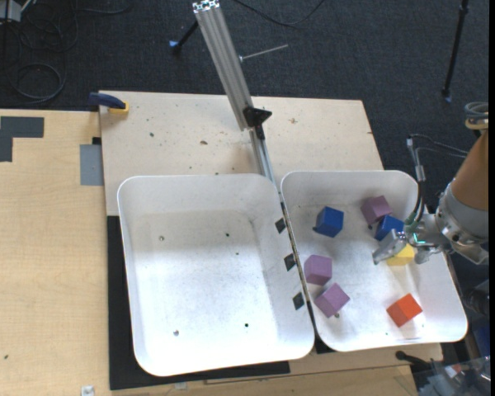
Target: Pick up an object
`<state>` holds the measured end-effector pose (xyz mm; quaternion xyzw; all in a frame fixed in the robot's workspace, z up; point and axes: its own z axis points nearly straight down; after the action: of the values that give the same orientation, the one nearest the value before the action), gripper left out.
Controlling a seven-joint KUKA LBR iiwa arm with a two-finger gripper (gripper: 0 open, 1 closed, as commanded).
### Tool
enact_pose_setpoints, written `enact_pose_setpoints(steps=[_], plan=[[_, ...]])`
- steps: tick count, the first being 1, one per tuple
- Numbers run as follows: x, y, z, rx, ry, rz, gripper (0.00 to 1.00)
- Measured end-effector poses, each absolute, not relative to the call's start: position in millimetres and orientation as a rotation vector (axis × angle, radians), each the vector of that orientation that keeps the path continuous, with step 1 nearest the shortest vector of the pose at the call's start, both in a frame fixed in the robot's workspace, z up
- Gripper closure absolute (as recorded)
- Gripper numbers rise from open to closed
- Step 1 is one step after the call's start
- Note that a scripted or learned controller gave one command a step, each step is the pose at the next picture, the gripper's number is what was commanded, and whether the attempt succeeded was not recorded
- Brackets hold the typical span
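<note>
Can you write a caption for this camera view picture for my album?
A robot gripper reaches down to a yellow block among blue, purple and orange blocks in the right bin.

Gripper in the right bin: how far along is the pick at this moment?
Done: the gripper has reached into the right bin, low at the yellow block beside a blue block. In hand: closing on the yellow block; a grasp cannot be confirmed. Left: secure it and lift it clear.
</note>
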<state>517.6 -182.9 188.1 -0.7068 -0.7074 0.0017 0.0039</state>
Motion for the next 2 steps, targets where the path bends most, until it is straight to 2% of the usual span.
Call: enact_pose_setpoints(steps=[1, 2], plan=[[518.5, -184, 190, -2.220, -2.218, 0.002, 0.00], [512.4, -185, 127, -2.216, -2.214, 0.007, 0.00]])
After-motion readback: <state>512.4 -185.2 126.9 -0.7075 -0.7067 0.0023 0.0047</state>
